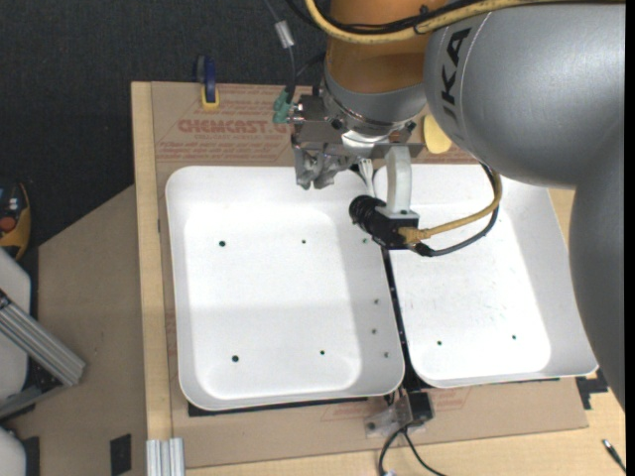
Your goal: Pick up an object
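Camera view: "CHEMCAST" on board — hand above left bin — grip unclear.

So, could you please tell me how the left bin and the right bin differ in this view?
The left bin is in full view, while the arm covers the right bin at its far right corner. The gripper hangs over the left bin's far edge, not the right bin's. A cable loops over the right bin, not the left. Both are shallow, white, with small dark dots.

Open left bin floor; arm over far rim.
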Available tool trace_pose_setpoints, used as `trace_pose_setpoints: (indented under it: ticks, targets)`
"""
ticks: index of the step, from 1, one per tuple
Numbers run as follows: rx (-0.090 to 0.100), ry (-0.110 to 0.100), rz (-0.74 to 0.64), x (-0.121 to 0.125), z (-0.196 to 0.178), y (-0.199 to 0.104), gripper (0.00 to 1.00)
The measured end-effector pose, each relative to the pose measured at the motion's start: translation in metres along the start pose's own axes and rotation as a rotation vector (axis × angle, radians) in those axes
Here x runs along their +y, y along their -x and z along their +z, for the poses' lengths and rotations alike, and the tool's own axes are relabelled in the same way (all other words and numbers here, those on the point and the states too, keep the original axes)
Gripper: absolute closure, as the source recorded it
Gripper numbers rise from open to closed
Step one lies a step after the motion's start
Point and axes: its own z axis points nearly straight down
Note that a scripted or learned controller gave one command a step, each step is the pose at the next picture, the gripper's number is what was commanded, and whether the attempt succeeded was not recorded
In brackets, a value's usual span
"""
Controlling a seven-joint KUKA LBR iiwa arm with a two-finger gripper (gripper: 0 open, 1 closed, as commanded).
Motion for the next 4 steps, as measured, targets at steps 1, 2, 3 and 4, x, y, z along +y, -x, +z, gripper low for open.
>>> trace_pose_setpoints:
  ticks: [1,2,3,4]
  targets:
    - [-0.002,-0.015,-0.006,0.032,0.081,-0.04,1.0]
    - [0.0,-0.003,0.0,0.014,0.029,-0.002,1.0]
    - [0.001,-0.003,-0.006,-0.003,0.003,-0.012,1.0]
    - [-0.001,-0.009,-0.008,0.024,0.056,-0.058,1.0]
